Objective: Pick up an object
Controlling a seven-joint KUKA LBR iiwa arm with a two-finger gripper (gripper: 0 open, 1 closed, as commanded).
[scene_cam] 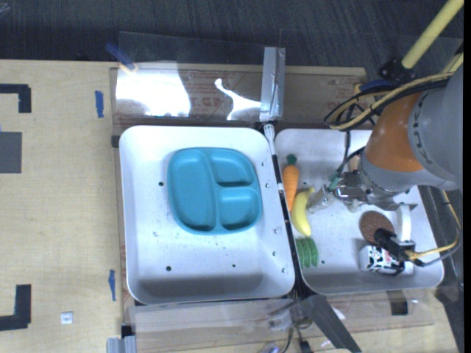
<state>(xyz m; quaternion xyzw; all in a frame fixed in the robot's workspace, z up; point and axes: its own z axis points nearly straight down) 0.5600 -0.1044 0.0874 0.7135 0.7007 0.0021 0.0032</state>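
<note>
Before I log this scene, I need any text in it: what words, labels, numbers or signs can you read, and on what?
No text can be read.
Black-and-white item in the right bin: patterned, no letters to make out.
Small white square on the bench: too small to read.
Blue tray, carrot, banana: no print visible.

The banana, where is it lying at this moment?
In the camera view the banana lies in the right bin, near its left wall, just below the carrot and above the green vegetable.
</note>
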